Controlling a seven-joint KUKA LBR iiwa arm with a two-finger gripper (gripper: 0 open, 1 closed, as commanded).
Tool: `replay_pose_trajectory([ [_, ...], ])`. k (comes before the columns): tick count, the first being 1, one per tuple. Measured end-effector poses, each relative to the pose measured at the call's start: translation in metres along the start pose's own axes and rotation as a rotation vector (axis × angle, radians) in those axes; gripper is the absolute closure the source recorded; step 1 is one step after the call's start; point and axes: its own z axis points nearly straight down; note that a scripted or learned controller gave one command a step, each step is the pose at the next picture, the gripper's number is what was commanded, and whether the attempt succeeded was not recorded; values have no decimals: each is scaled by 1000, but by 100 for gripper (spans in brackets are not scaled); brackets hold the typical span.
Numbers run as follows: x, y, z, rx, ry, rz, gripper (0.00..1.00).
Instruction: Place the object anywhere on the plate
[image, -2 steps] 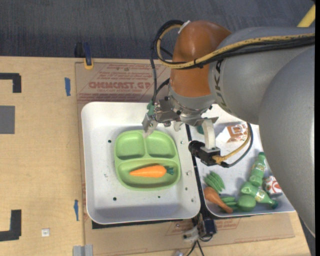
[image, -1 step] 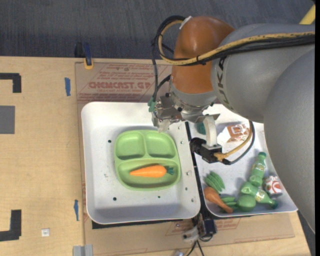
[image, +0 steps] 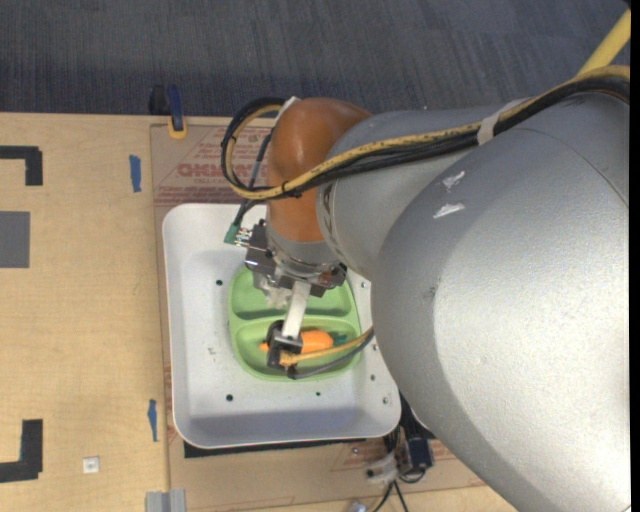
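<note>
The gripper (image: 283, 352) is low over the green plate (image: 247, 300), which lies in the white bin (image: 195, 330). Its fingers (image: 292, 318) stand nearly closed around the left end of the orange carrot (image: 316, 342), which rests in the plate's near compartment.

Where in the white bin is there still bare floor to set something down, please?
Bare floor runs down the white bin between its left wall and the green plate, and along the front between the plate and the bin's near rim. The plate is crowded: the orange object lies in it with the gripper right at it. The arm covers the bin's right side.
</note>
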Motion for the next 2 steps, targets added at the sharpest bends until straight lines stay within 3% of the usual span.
replay_pose_trajectory([
  [1,-56,-10,-155,-16,9,307,100],
  [2,-56,-11,-153,-11,6,306,0],
])
